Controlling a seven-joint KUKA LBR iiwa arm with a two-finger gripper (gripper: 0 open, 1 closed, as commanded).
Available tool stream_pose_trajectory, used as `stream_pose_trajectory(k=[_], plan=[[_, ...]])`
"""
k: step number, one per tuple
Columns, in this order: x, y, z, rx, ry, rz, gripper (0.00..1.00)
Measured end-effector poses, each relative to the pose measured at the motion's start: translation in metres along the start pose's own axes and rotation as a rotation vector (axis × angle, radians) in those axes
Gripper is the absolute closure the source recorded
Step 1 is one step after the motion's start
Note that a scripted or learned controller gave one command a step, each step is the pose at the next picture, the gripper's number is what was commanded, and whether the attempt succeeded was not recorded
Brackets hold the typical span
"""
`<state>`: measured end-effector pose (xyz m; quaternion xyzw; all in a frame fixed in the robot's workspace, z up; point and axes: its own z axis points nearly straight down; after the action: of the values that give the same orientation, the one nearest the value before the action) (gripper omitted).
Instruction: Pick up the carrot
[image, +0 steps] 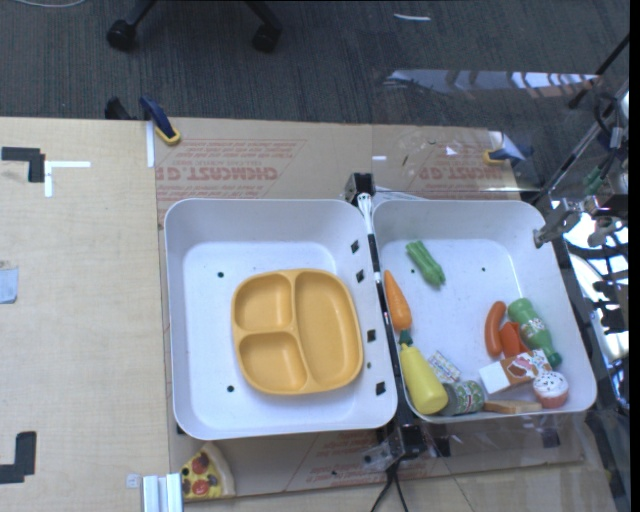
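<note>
Carrot (397, 300), orange plastic toy with a green stub, sits in the right-hand shallow white bin (470, 222). It lies flat along that bin's left wall, just beside the divider between the two bins. Its narrow tip points to the far side and its green end to the near side.

What you have around it:
- Yellow plastic squeeze bottle (423, 385) lies just past the carrot's green end, same wall, touching or nearly so; can't tell which.
- Green pickle-shaped toy (425, 263) lies up and to the right of the carrot, apart from it, on bare bin floor.
- Red sausage toy (494, 328) and green labelled bottle (535, 335) lie side by side toward the bin's right wall, well apart from the carrot.
- Small white-and-red carton (515, 370) and white red-dotted cupcake toy (550, 385) are packed in the near-right corner. A few more small items sit between them and the yellow bottle, too small to identify.

Left-hand white bin (180, 300) holds a yellow three-compartment plastic plate (297, 330), centred and flat.

Both bins rest on a brown printed cardboard sheet (230, 170) on the light wood tabletop (70, 300). A toy pizza slice (203, 475) lies just outside the left bin's near corner.

Fingers: you can't tell open or closed from this view.
</note>
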<state>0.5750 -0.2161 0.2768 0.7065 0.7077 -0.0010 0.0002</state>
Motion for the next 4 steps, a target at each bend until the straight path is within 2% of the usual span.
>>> stream_pose_trajectory(k=[1,2,3,4], plan=[[0.097,0.080,-0.021,0.000,0.001,-0.047,0.00],[0.095,0.085,-0.148,-0.002,-0.001,-0.152,0.00],[0.084,0.084,-0.265,0.000,0.000,-0.013,0.00],[0.060,0.082,-0.257,0.003,0.000,0.250,0.00]])
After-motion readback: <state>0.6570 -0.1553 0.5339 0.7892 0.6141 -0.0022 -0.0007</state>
